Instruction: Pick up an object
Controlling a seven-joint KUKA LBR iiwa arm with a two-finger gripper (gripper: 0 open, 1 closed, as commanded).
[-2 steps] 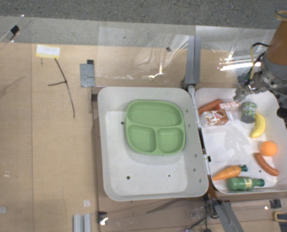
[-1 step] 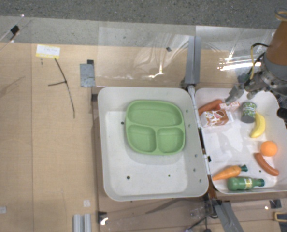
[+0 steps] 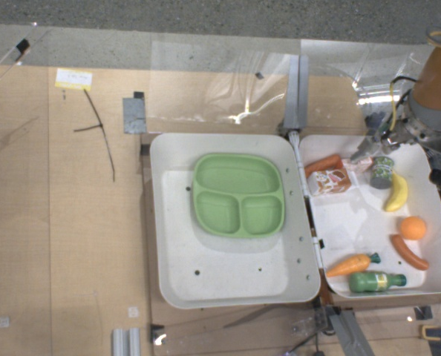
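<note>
The right bin (image 3: 354,225) holds several toy foods. A snack packet (image 3: 330,180) lies at its far left beside an orange-red stick (image 3: 324,163). A small green can (image 3: 382,171) stands near the far edge, with a banana (image 3: 396,192) just right of it. My gripper (image 3: 376,145) hangs over the bin's far edge, just above the can and right of the packet, with nothing seen in it.
An orange (image 3: 413,228), a sausage (image 3: 409,252), a carrot (image 3: 350,265) and a green bottle (image 3: 377,280) lie at the near right. The left bin (image 3: 168,273) holds a green divided plate (image 3: 239,195). A metal post (image 3: 295,99) stands between the bins at the back.
</note>
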